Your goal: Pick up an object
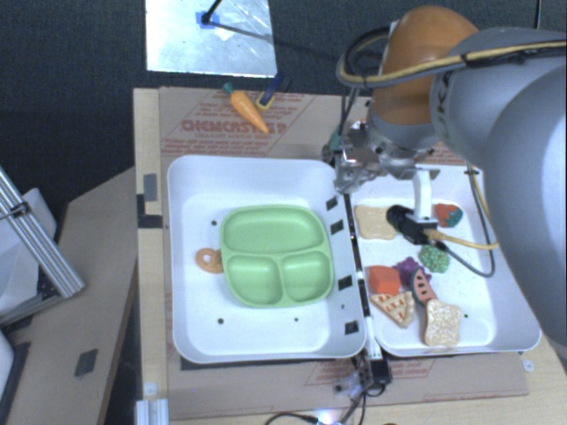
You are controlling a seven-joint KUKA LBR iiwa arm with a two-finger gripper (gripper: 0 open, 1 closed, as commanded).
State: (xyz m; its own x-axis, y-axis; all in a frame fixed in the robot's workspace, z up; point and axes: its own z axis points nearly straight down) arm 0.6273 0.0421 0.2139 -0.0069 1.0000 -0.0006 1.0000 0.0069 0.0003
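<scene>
From where I stand the arm reaches in from 3 o'clock and its claw (347,182) hangs over the divider between the two bins, at the far end of the right bin (496,321). Whether the claw is spread or pressed together I cannot tell (the wrist blocks it from this angle), and I see nothing pinched in it.

The nearest thing worth taking is the toast slice (374,222). It lies flat in the right bin, just beside the divider, at about 5 o'clock from the claw and close under it. It looks nearly square, so I'd judge it offers no long axis to line up on. The move turns on a short shift toward 5 o'clock, then a drop.

Further toward 6 o'clock the same bin holds a broccoli floret (434,258), purple grapes (407,268), a pizza wedge (394,307) and a bread slice (441,323), bunched close together. The left bin (190,326) carries a green divided plate (275,255) with a small orange ring (209,260) at its 9 o'clock side. A carrot (248,111) lies out on the desk (102,237) at 12 o'clock.
</scene>
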